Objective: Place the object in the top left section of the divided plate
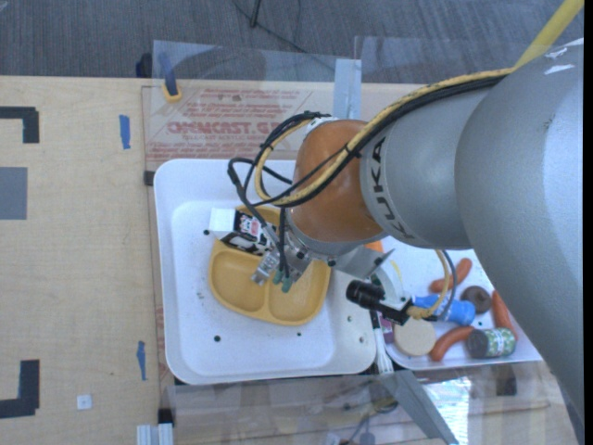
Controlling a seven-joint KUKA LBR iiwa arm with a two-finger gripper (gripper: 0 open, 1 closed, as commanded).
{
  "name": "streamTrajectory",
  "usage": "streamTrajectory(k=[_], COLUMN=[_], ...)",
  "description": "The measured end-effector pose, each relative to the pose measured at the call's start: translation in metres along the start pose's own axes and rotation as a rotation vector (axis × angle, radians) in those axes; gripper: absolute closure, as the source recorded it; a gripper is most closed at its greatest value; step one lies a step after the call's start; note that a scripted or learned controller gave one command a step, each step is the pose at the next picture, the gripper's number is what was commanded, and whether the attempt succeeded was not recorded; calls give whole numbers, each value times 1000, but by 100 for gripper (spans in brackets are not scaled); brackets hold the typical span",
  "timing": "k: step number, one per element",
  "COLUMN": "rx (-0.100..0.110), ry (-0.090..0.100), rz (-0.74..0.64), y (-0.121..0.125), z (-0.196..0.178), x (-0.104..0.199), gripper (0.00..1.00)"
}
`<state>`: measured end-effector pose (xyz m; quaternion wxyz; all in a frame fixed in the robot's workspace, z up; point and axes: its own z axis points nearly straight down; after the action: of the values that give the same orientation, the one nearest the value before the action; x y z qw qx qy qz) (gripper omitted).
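Gripper: low over the yellow divided plate; open or closed cannot be told.
Object: none can be seen held.
Handling: cannot be judged.

Divided plate: mustard yellow, plain.
Left bin: white, with small dark specks.
Right bin: white; contents include a blue piece, two orange-red sausage shapes, a brown ring, a tan disc and a green-labelled can.
Arm: grey, orange band above the wrist, yellow and black cables.
Tabletop: pale wood, blue tape marks, black corner marks.
Floor: dark grey.
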<state>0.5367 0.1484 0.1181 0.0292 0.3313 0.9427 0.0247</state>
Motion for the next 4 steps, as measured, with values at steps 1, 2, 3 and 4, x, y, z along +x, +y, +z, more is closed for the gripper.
streamTrajectory(k=[1,2,3,4], rx=[61,59,52,53], ry=[38,39,43,50], rz=[-85,-156,-388,-428], y=[11,24,63,28], z=[0,-92,-143,-34], x=[-90,-108,-118,-11], gripper=[100,100,100,100])
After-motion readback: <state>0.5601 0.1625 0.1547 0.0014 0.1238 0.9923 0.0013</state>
